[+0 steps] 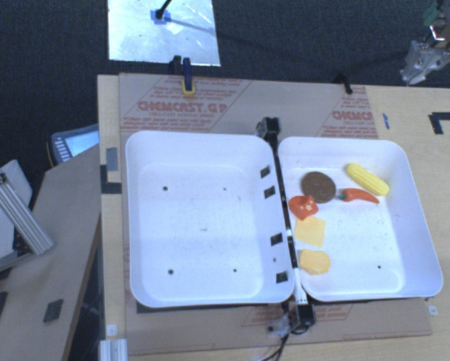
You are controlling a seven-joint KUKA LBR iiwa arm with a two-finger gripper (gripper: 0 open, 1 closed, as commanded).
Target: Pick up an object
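The right bin (413, 239) holds several toy foods. A yellow corn cob (367, 178) lies near its back, with a brown round patty (318, 186) to its left. An orange-red chili pepper (358, 195) sits between them, slightly nearer. A red tomato piece (303, 207), a pale yellow cheese slice (311, 232) and a small orange-yellow lump (314, 262) line the bin's left side. My gripper (427, 60) hangs at the upper right, well behind and above the bins, far from every object.
The left bin (199, 216) stands beside the right one, joined by a black clip strip (279, 201). A shiny foil sheet (162, 21) lies at the back. A yellow clamp (187, 77) holds the bench's rear edge. Grey equipment (14, 209) sits at the left.
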